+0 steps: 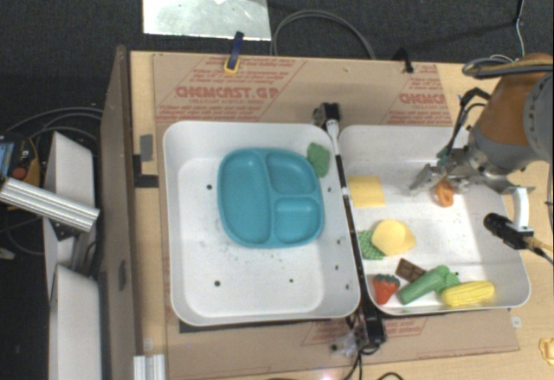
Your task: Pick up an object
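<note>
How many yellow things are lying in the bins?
3, all in the right bin: a flat yellow square near its left wall, a rounded yellow piece below it, and a corn cob at the bottom edge. Others may hide underneath.

- A brown cardboard-covered surface point(286, 80) printed with red lettering carries everything.
- A shallow white plastic bin point(195, 283) lies toward its left edge.
- A second shallow white plastic bin point(485, 235) sits just beside it, toward the right edge.
- A yellow-and-blue clamp point(234, 58) grips the far edge.
</note>
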You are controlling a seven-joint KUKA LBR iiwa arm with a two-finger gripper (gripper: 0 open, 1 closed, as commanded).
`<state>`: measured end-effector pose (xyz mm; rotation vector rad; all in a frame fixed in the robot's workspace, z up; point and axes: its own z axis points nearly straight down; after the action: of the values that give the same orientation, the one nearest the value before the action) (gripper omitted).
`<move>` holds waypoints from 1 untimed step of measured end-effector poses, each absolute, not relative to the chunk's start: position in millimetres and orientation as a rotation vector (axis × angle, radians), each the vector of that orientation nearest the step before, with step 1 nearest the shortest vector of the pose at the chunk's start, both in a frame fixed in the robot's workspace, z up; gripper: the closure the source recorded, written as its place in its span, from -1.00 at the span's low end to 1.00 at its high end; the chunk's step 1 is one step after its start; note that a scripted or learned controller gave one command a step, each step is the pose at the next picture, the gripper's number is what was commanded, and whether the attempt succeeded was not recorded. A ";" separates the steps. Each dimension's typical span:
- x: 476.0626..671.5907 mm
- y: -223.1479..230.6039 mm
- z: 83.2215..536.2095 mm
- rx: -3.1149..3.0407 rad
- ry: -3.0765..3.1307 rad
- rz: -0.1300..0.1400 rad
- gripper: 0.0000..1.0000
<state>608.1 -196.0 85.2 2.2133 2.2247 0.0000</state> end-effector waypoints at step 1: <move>611.6 -198.0 104.7 2.204 2.220 0.007 1.00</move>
<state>611.6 -198.0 104.7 2.2042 2.2203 0.0074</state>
